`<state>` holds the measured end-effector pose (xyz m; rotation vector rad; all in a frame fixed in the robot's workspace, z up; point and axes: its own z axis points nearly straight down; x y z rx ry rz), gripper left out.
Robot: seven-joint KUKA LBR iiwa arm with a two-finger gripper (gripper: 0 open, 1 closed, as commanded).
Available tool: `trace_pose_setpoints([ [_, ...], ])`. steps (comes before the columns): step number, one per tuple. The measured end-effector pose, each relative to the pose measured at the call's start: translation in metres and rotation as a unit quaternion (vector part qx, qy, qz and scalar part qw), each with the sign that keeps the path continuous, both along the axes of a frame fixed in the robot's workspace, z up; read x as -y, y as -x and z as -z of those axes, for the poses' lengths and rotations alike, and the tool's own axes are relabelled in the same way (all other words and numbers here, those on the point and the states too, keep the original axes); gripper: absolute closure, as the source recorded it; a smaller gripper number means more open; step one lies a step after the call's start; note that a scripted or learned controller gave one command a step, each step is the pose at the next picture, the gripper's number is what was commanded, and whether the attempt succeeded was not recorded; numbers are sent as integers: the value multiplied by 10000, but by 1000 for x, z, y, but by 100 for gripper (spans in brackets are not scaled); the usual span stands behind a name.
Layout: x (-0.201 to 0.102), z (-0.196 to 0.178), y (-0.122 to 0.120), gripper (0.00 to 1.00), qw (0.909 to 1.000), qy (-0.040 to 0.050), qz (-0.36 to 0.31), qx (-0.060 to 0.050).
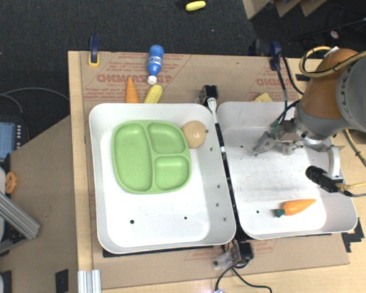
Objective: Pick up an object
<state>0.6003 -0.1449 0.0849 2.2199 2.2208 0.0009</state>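
The arm reaches in from the right of the frame, and its end effector [279,140] hangs over the upper part of the right bin [256,182], with nothing between the fingers that I can see; whether those fingers stand apart or together, I cannot tell from this slant. The likeliest target, the toy carrot [296,207], lies flat on the floor of that same bin toward the lower right of the frame, well apart from the end effector, leafy green end to the left. Over in the left bin [104,182] sit a green divided plate [151,156] and a tan ball [194,133] just beside the plate's upper right corner. To do this well, I judge the arm should travel down-frame until it is centred over the carrot's thick middle, turn the wrist so the fingers straddle the narrow width, not the length, then descend straight. The carrot tapers, so a grip near the tip may squirt it out.
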Motion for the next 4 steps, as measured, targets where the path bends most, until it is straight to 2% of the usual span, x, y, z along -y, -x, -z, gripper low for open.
trace_pose_setpoints([
  [1, 21, -1, -69, 0, 10000, 11, -10, 27],
  [2, 20, -11, -67, 100, 10000, 15, -12, 18],
  [3, -47, 0, -67, 100, 10000, -13, -26, -18],
  [4, -117, -107, -19, 100, 10000, -21, -34, 19],
])
